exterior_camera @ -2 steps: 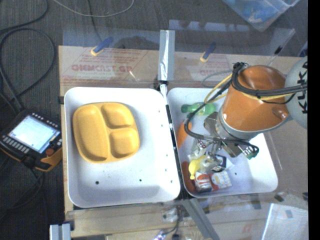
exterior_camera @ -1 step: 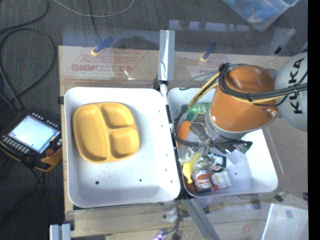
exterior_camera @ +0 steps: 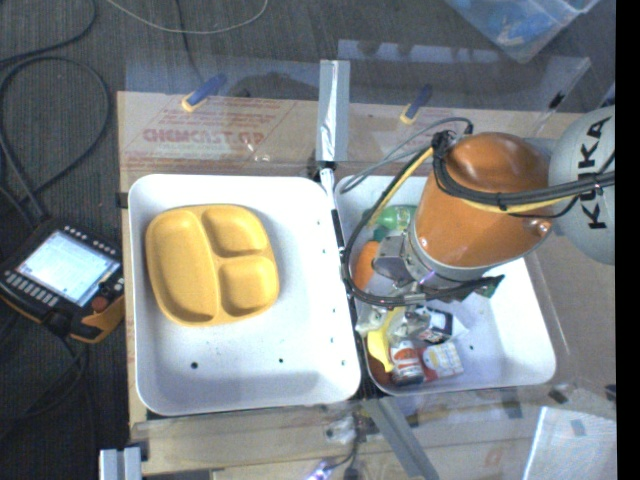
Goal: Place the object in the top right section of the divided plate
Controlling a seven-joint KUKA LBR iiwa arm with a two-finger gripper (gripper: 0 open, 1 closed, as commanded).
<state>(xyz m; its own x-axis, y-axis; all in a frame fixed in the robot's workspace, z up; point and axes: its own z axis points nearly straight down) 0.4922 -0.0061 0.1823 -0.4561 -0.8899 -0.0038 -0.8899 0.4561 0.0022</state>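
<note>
A yellow divided plate (exterior_camera: 211, 262) with three sections lies in the left bin (exterior_camera: 240, 368). The arm's orange wrist (exterior_camera: 482, 212) hangs over the right bin (exterior_camera: 520, 348) and covers the gripper (exterior_camera: 400, 290), which sits low among a pile of small objects. Around it I see an orange round item (exterior_camera: 366, 259), a green item (exterior_camera: 393, 219), a yellow banana-like piece (exterior_camera: 381, 342) and some packaged items (exterior_camera: 425, 356). Nothing lies in any section of the plate.
A metal divider (exterior_camera: 333, 118) runs up from between the two bins. A teach pendant (exterior_camera: 62, 278) lies on the floor at left with black cables. A clear plastic box (exterior_camera: 520, 3) sits at the top right, off the bench.
</note>
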